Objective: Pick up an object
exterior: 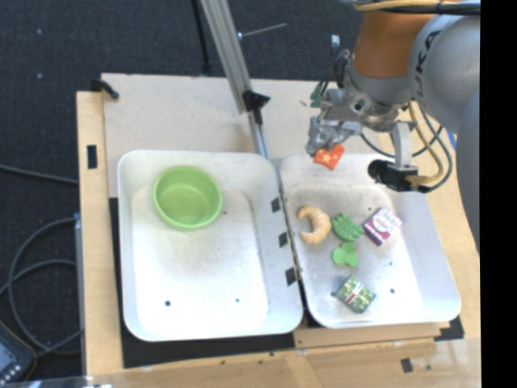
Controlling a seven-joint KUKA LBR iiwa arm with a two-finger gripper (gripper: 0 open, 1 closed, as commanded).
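The pincer [327, 150] pinches a small orange-red piece [329, 158] above the right bin's [436, 253] far edge (lift apparently underway); next, it needs a steady raise without slipping

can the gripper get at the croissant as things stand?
Probably yes. The croissant lies open from above in the right bin, with only a green piece close beside it. But the gripper, at the bin's far edge, seems to have an orange-red object at its tip.
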